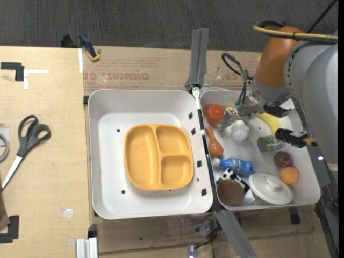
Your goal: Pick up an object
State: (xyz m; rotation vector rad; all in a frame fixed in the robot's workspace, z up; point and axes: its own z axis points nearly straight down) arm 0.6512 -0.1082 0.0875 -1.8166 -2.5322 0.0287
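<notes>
A: Where is the claw (240, 112), and what is it doing?

B: It is low in the far part of the right bin (307, 193), at the end of the arm (279, 63) coming in from the right. Whether it is wide, narrow or holding something cannot be told; the wrist covers its tip.

A: Which object is it after?

B: Probably the white lump (237, 130) just beneath it. The tomato (215, 112) lies just to the left, the banana (270, 123) just to the right.

A: What could go wrong?

B: Crowding, mainly. With three things so close, closing may catch two at once or push the lump aside, and a round thing like the tomato would roll off toward the carrot (214, 142) by the bin's left wall.

A: And on the way up?

B: A shallow pinch on a smooth lump could slip. A dropped piece would land among the bottle (236, 166), the green can (269, 143) and the lid (271, 188) nearer us.

A: Does the left bin matter?

B: Hardly. Its yellow tray (159, 157) lies well apart from the reach.
</notes>
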